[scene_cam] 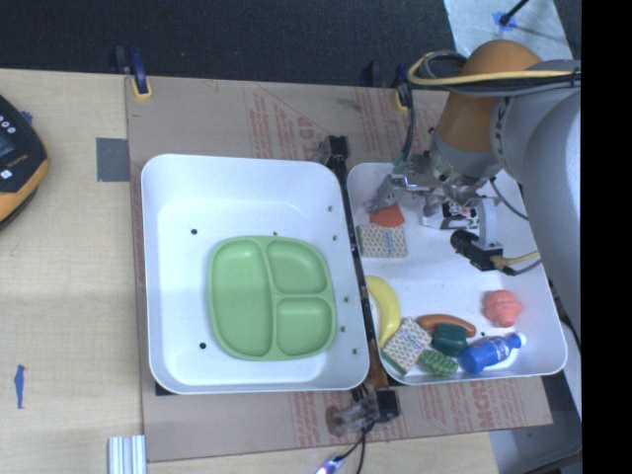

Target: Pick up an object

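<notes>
My gripper point(388, 198) is down at the far left corner of the right bin point(538, 309), reaching in from the grey arm with its orange band point(494, 67). Directly under it lies a small orange-red object point(387, 216), partly covered by the gripper, touching a checkered pad point(382, 241). Along the bin's left wall lies a yellow banana point(385, 307). Toward the near edge are a patterned box point(405, 344), a brown sausage point(446, 322), a dark green piece point(449, 341), a blue bottle point(488, 353) and a pink ball point(503, 307).
The left bin point(168, 265) holds a green divided plate point(270, 296). A black cable plug point(476, 253) hangs from the wrist over the right bin's middle. A yellow and black device point(15, 161) sits at the bench's left edge.
</notes>
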Tool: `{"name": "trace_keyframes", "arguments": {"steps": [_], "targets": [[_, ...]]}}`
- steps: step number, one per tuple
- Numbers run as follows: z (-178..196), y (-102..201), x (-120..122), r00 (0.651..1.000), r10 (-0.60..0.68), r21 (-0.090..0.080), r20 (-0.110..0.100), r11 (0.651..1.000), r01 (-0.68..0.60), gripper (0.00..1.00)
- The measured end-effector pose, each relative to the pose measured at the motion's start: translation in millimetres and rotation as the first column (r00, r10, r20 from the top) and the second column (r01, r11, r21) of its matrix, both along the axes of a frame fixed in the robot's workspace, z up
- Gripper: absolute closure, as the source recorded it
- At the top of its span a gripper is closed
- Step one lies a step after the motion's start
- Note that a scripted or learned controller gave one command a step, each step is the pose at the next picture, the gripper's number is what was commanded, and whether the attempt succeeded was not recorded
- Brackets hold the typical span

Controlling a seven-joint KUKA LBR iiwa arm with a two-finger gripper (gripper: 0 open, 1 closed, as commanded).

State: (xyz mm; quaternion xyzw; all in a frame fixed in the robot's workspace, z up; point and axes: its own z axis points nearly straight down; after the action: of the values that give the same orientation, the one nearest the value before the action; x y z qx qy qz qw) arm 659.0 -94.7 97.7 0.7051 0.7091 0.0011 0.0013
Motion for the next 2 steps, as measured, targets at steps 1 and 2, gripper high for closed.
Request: {"name": "trace_keyframes", "arguments": {"steps": [1,2], "targets": [[2.2,-91.8,1.6,1.000,-0.002,-0.002,0.009,1.000,0.002,0.00],[13.7,-91.0,2.5,1.000,0.002,-0.001,0.009,1.000,-0.002,1.00]]}}
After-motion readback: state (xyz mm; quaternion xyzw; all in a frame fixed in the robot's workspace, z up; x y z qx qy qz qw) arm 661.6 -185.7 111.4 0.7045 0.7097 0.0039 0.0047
